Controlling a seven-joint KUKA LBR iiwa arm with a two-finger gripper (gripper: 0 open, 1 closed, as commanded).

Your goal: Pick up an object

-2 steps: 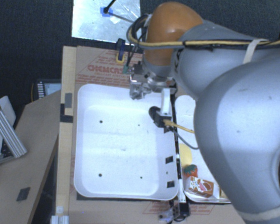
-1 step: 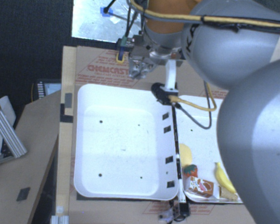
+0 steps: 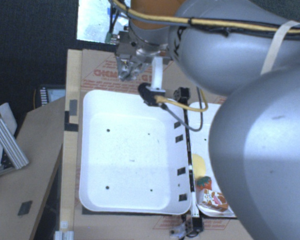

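My gripper (image 3: 127, 71) hangs above the far edge of the left bin (image 3: 96, 107), over the brown cardboard behind it. Nothing shows between its fingers, and I cannot make out how they stand. In the right bin (image 3: 203, 129), a yellow object (image 3: 199, 165) lies beside a red and orange object (image 3: 204, 183) and a printed packet (image 3: 215, 200). The grey arm covers most of the right bin.
A black divider strip (image 3: 187, 156) with a cable runs between the two bins. A yellow cable (image 3: 179, 105) and a black connector (image 3: 148, 94) hang near the left bin's far right corner. An aluminium rail (image 3: 4, 136) lies off the bench at left.
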